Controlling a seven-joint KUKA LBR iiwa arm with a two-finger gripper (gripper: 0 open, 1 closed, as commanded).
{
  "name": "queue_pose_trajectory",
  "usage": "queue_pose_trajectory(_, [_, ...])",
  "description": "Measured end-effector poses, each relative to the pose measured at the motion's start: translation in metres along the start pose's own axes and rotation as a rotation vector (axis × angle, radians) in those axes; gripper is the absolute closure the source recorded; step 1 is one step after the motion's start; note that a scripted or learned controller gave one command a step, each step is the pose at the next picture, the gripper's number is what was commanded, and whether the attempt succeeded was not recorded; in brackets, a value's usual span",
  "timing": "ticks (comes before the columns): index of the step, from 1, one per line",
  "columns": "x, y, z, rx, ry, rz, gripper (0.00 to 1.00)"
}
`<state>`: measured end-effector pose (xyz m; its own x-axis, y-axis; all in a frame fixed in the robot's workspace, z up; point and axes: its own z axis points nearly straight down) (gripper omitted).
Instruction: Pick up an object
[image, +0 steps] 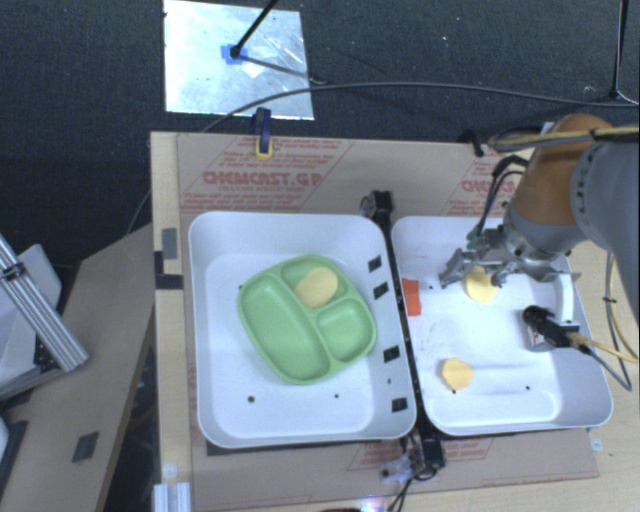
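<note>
Dark carpet-like floor (80, 90) fills top & left of camera view. A shiny foil-like sheet (238, 58) lies on it at top, w/ blue tape mark and thin black rod crossing. Black cable (420, 88) arcs across floor toward right. Counter (120, 300) is pale wood-tone, topped w/ brown cardboard (300, 165) printed in red lettering. Aluminium extrusion bar (35, 300) angles in at left edge. Lighting even, no hard shadows.

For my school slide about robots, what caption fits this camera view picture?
Robot gripper over a yellow piece in the right bin, green tray in the left bin.
</note>
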<state>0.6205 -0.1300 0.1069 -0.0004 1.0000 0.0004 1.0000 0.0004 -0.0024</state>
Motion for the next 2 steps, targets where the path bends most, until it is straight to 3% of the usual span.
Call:
queue_pose_trajectory(1, [0.000, 0.002, -0.014, -0.007, -0.002, 0.000, 1.00])
queue_pose_trajectory(2, [0.000, -0.005, -0.076, -0.009, -0.002, 0.000, 1.00])
